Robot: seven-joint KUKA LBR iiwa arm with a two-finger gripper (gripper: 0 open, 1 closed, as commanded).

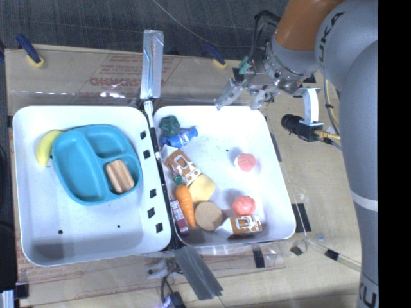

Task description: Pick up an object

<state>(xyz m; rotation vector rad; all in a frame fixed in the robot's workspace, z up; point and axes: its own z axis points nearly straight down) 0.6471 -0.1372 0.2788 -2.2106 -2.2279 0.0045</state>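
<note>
Beige bench surface (308,191) carries two shallow white bins side by side. Nearest the camera, along the front of the right white bin (276,172), lie a small printed carton (245,224), a red round fruit (243,205), a tan disc-shaped block (208,215) and an orange plastic carrot (185,203). Mid-bin, standing apart from the rest, sits a pink round ball (246,162). Farther back, above the bin's far rim, hangs the two-finger gripper (243,94), fingers spread apart and holding nothing. The ball lies toward the camera from the gripper, almost directly in line; it is judged the most accessible target.
</note>
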